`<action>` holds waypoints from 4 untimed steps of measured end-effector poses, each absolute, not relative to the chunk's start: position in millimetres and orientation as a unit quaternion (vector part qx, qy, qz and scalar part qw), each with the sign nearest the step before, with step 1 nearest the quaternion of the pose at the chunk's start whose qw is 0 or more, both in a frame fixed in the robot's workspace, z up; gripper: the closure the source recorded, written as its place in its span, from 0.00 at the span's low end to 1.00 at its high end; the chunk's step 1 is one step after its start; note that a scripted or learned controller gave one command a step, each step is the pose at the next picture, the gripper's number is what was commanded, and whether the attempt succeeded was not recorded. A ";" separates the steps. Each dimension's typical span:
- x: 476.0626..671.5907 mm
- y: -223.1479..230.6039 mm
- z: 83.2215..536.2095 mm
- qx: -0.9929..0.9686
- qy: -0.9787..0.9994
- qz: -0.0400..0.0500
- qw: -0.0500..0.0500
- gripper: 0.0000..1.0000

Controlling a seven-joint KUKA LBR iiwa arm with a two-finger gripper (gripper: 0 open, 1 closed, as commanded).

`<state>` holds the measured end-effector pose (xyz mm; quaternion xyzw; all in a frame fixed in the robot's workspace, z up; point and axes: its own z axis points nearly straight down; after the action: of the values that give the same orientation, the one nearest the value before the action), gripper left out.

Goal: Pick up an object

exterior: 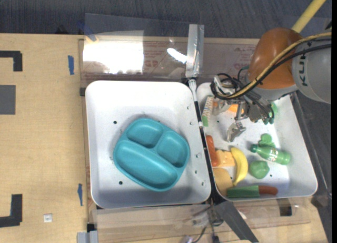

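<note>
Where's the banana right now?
The banana lies in the right bin, toward its near edge, between the orange toy food on its left and the green bottle on its right.

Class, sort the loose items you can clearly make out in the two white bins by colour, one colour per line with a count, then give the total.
Teal: 1, the divided plate
Yellow: 1, the banana
Green: 2, the bottle and the round green piece
Orange: 1, the carrot-like piece
Total: 5
More items lie under the gripper, too hidden to sort.

Grey arm (pixel 316 73) with orange band (pixel 274 57), looped black-and-yellow cables (pixel 231 86), metal pincer (pixel 235 130).
</note>
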<state>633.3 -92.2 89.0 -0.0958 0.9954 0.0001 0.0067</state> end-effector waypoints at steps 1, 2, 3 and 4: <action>596.5 -108.4 89.8 -0.175 0.985 -0.001 0.006 0.00; 542.6 -129.9 89.9 -0.154 0.988 -0.001 0.006 0.00; 628.7 -105.3 88.8 -0.017 1.000 0.000 0.007 0.00; 612.5 -190.8 128.3 -0.143 0.990 -0.002 0.006 0.00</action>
<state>612.5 -190.8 128.3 -0.1425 0.9898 -0.0021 0.0056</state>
